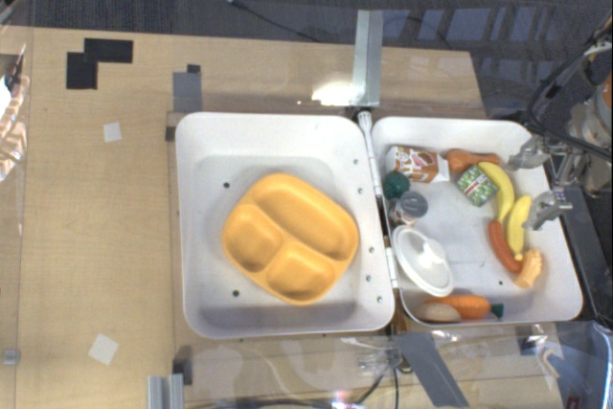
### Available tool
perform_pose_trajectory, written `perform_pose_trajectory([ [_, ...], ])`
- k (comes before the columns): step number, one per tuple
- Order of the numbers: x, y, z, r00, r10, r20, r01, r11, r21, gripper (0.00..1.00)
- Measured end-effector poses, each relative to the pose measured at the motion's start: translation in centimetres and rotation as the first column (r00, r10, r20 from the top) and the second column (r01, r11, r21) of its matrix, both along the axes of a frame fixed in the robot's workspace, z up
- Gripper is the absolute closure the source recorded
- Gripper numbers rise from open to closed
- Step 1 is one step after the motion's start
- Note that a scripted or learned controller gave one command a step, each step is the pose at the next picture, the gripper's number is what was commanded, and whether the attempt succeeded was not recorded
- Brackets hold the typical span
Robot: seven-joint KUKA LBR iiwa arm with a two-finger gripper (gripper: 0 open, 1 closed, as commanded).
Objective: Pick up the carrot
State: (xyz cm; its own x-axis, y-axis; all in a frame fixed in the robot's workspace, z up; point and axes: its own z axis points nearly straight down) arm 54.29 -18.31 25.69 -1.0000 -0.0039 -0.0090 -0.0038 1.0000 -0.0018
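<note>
Camera view, fixed overhead, slanted: a pale wooden desk [96,235] bearing two shallow white bins side by side. Left bin [201,302]: one yellow divided plate [290,237] lying near the centre, three compartments facing up. Right bin [565,297]: carrot [469,306], orange with a green stem end, lying flat along the near wall, just beside a pale rounded item [439,310]; white bowl [424,261] left of centre; small grey-lidded jar [413,205] and dark green item [396,184] near the left wall; labelled can [418,164] lying on its side at the far end; two yellow bananas [508,201] toward the right side; red sausage [504,246] next to them; green-and-white carton [475,187]. Pincer [543,182]: at the right rim of the right bin, fingers spread wide with nothing between them, well apart from the carrot.
</note>
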Motion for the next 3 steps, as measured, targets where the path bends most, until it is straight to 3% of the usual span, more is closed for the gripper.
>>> perform_pose_trajectory([
  [1, -5.0, -2.4, -9.4, 0.997, -0.074, -0.008, 0.074, 0.997, 0.002, 0.00],
  [2, -5.4, -2.2, -13.0, 0.929, -0.369, -0.004, 0.369, 0.929, 0.003, 0.00],
  [3, -5.0, 2.3, -16.7, 0.903, -0.429, 0.010, 0.429, 0.903, 0.005, 0.00],
])
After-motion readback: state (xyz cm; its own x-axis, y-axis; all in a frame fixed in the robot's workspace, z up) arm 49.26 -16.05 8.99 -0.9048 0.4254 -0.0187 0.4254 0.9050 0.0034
